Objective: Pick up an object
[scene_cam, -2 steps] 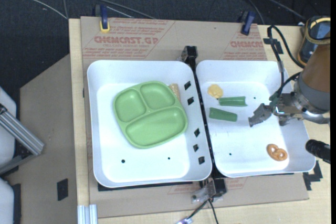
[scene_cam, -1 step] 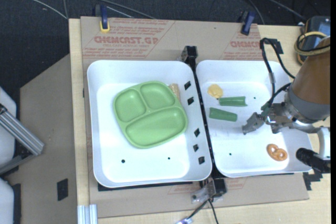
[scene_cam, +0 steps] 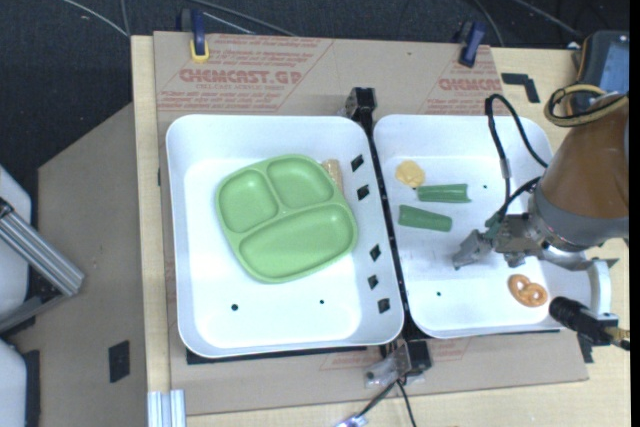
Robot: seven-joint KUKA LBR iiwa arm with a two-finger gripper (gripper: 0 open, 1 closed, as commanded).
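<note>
The right bin (scene_cam: 452,303) holds a small yellow piece (scene_cam: 408,175) at the back. In front of it lie two green sticks, one (scene_cam: 443,193) behind the other (scene_cam: 425,218). An orange pretzel-shaped piece (scene_cam: 526,291) rests near the bin's front right corner. My gripper (scene_cam: 478,248) hangs low over the middle of this bin, just right of and in front of the nearer green stick and left of the pretzel piece. Nothing is visibly held in it.
A green divided plate (scene_cam: 287,218) lies in the left bin (scene_cam: 190,215), with a small tan item (scene_cam: 332,172) at its far right edge. A black-clipped divider (scene_cam: 378,215) runs between the bins. A black cable (scene_cam: 500,140) loops over the right bin's back.
</note>
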